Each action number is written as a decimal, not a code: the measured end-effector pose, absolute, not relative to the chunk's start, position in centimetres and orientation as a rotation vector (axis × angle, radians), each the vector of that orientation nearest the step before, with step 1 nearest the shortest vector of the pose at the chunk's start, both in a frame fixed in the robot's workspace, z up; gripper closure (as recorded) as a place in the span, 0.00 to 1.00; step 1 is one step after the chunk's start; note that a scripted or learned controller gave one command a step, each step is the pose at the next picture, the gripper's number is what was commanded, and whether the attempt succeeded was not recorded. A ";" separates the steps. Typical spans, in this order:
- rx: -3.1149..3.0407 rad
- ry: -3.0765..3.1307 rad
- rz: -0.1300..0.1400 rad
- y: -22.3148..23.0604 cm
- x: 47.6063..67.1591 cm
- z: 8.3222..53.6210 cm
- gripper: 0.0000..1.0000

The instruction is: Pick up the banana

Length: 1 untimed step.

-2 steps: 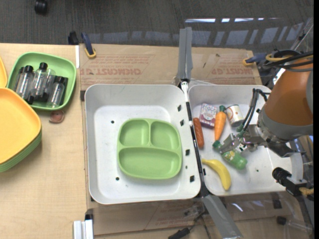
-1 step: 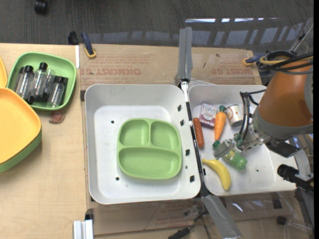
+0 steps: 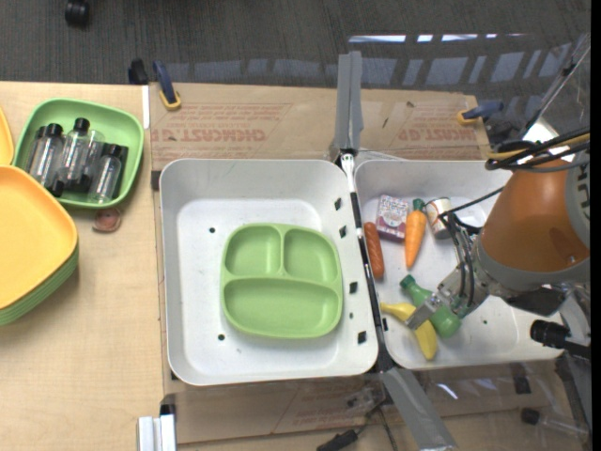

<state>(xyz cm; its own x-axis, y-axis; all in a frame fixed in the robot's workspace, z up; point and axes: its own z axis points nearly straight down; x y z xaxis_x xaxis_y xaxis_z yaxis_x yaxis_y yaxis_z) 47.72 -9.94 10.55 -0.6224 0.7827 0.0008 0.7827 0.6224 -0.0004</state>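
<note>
Camera view: the banana lies near the front of the right bin, beside a green item. The hand hangs just above them; whether it is apart or together cannot be told. Descend squarely over the banana's middle, clear of the green item, then close. Count: two bins, one banana, one carrot, one green tray in the left bin.

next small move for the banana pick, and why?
Probably a short straight descent, then close. The hand sits low in the right bin, right over the banana, with a green toy pressed against the fruit. The banana is not visibly between the fingers, so no lift yet.
</note>
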 end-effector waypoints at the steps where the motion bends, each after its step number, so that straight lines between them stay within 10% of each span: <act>1: -1.385 -2.843 -0.007 -10.3 48.3 12.3 1.00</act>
<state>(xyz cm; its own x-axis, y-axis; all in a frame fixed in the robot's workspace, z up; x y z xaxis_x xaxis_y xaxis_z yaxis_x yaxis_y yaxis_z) 48.30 -10.34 12.32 -0.6160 0.7876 -0.0168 0.7875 0.6162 0.0128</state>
